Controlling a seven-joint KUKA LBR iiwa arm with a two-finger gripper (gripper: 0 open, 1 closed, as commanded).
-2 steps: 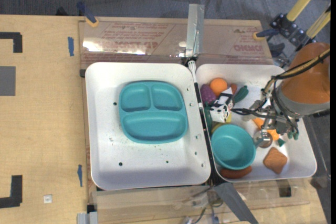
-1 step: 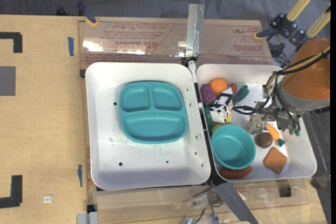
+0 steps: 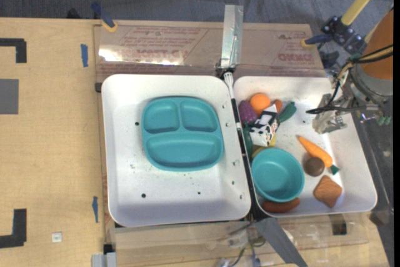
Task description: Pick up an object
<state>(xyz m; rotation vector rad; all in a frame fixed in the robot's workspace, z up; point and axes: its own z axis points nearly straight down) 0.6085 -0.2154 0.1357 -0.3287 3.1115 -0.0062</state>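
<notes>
Down at the front of the right bin (image 3: 359,153), a teal bowl (image 3: 277,174) is sitting near the divider, with a brown wedge-shaped toy (image 3: 327,190) off to its right. Behind those, a toy carrot (image 3: 314,150) is lying on a slant, and an orange ball (image 3: 260,102), a purple piece (image 3: 247,112) and a cow-print item (image 3: 266,127) are bunching up by the back. Arm's reaching in from the right, hand (image 3: 329,122) hovering low over the bin's right side just behind the carrot; honestly can't tell its state. Left bin (image 3: 119,153) is carrying a teal divided plate (image 3: 182,133).
</notes>
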